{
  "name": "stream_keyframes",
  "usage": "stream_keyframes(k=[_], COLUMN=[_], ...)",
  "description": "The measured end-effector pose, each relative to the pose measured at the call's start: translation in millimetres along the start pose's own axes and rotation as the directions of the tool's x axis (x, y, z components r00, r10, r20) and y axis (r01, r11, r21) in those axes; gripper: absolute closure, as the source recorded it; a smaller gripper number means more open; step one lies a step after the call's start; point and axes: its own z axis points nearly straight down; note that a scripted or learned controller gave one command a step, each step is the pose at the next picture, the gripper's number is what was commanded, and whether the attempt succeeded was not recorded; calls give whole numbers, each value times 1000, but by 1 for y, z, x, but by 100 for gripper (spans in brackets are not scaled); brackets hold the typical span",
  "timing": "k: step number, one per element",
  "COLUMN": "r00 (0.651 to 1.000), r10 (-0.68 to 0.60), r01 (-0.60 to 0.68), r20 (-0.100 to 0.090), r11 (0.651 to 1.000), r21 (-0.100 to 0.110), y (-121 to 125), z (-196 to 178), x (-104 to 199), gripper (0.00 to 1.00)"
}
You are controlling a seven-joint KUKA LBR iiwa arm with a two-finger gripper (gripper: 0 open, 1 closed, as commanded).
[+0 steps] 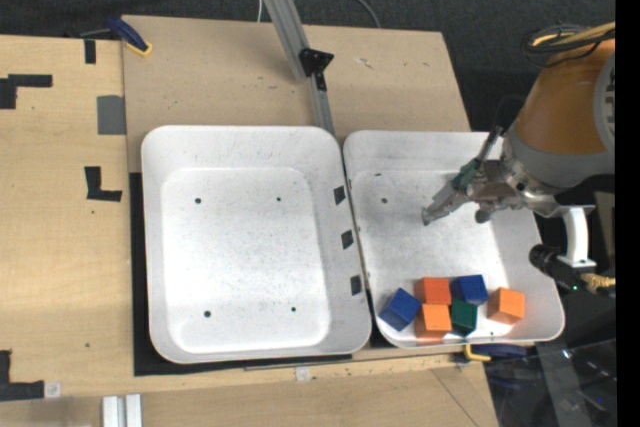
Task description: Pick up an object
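1. Sitting left on the bench (60, 245), the left bin (245, 147) has only its speckled white floor.
2. Along the right bin's (395, 155) near wall cluster the blocks (452, 305): blue, orange, and green ones touching.
3. Farther right, the gripper (436, 211) hangs above that bin's floor, far from the blocks, nothing visible between its fingers; whether they are parted, I cannot tell.
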Motion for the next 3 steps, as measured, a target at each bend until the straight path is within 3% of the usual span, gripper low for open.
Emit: stream_keyframes(k=[2,3], r00=[1000,1000], r10=[-1,-2], r01=[1,2], r20=[0,0], r11=[1000,1000], r21=[1,-3], y=[1,2], z=[114,101], x=[10,10], gripper=[0,100])
